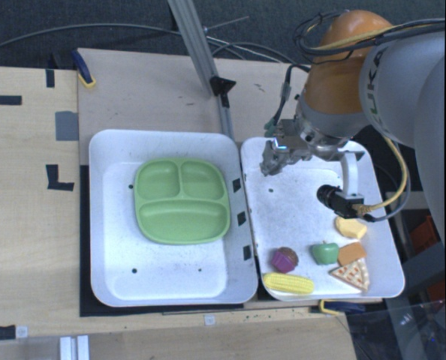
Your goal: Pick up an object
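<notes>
My gripper [272,161] hangs over the far left part of the right bin [298,201], fingers pointing down with nothing visible between them. Toy food lies along that bin's near edge: a yellow corn cob [288,283], a purple round piece [285,259], a green pepper [325,253], an orange wedge [351,253], a pizza slice [352,275] and a pale yellow piece [351,228]. All of them lie well clear of the gripper, toward the near right.
A green divided plate [182,200] sits in the left bin [110,253]. A metal pole [197,43] slants up from the seam between the bins. The grey arm with its orange band [343,58] overhangs the right bin's far side.
</notes>
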`<state>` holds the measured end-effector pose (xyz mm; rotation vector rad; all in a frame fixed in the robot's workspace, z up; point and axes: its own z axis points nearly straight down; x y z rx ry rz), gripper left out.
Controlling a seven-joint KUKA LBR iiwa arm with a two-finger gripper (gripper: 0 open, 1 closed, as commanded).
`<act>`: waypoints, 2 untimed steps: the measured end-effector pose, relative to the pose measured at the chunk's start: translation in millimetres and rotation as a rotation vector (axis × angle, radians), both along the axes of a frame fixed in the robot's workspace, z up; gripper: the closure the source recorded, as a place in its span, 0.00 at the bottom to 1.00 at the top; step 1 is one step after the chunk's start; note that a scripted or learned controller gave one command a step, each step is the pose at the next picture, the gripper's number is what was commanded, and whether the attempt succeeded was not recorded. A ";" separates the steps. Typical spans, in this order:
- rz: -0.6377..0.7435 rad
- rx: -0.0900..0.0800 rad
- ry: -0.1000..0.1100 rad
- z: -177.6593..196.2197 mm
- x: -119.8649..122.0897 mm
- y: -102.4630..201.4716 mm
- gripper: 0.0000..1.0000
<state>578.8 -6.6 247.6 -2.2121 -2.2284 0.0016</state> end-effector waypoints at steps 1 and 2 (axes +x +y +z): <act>-0.001 0.000 0.001 -5.0 -5.3 47.7 1.00; 0.000 0.000 0.000 -18.0 8.4 99.2 1.00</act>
